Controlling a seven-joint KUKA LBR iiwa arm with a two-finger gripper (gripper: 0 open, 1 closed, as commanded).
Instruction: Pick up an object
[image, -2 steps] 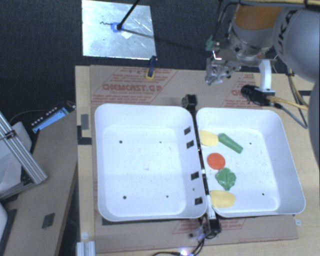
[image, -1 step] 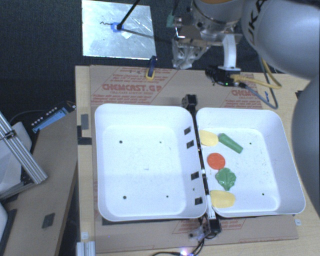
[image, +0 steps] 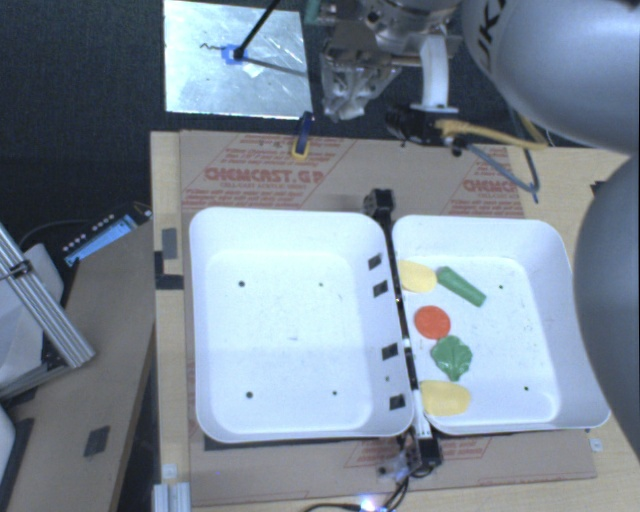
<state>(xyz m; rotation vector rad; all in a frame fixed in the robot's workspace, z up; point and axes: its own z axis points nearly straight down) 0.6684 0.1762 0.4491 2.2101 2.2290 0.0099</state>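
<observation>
A: Any text? Where's the gripper (image: 345, 100)?
B: Board (image: 262, 170) reads "CHEMCAST GP". Gripper's above it, past the bins, jaws unclear, can't tell.
A: Objects?
B: Orange disc (image: 432, 321), others, in right bin (image: 548, 300) along the divider.

Bright, even light; soft focus

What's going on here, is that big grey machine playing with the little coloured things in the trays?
A grey robot arm is set to pick up one object, but it has not taken anything yet. Its gripper hangs high above the far edge of the bench, away from both bins. The five small pieces all lie along the left side of the right bin: a yellow piece, a green stick, an orange disc, a green leafy piece and another yellow piece.
</observation>
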